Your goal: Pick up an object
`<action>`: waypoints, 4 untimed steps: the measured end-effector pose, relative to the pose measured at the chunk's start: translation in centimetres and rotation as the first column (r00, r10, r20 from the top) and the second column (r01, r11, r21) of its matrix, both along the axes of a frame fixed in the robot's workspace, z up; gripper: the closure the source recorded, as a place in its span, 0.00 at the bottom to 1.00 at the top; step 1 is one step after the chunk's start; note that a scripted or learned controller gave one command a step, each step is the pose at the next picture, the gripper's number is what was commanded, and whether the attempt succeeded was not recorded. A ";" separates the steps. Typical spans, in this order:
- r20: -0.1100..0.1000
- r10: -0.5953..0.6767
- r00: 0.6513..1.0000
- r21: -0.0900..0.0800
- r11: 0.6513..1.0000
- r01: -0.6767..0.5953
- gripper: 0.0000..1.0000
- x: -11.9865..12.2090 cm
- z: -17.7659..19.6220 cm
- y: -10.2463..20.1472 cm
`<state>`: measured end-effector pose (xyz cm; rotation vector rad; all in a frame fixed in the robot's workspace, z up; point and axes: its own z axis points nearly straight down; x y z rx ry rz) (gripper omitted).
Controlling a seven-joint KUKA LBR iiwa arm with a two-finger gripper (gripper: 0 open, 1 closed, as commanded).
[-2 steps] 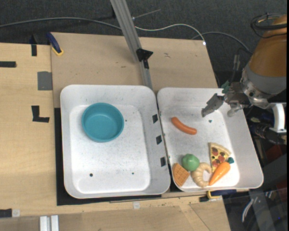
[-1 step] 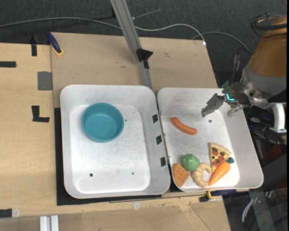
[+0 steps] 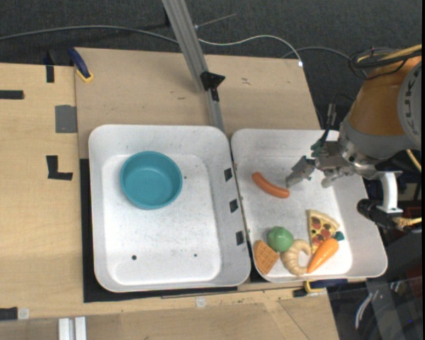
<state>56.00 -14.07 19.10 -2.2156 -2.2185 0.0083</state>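
Gripper [image 3: 314, 176] hangs over the right bin [image 3: 269, 142] with fingers spread apart, gripping nothing, just right of the sausage [image 3: 270, 185] lying on the bin floor. Pizza slice [image 3: 321, 225], carrot [image 3: 323, 254] and green ball [image 3: 280, 237] sit nearer the front

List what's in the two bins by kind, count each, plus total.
Blue bowl, left bin: 1
Hot dog, right bin: 1
Green vegetable: 1
Waffle: 1
Pale pastry-like piece: 1
Carrot: 1
Pizza slice: 1
Total: 7
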 end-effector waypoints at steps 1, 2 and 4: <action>0.000 0.000 1.000 0.000 1.000 0.000 0.00 0.2 -6.4 0.1; 0.007 0.000 1.000 -0.002 1.000 0.000 0.00 0.2 -10.3 0.1; 0.012 0.001 1.000 -0.001 1.000 -0.001 1.00 0.3 -3.1 0.8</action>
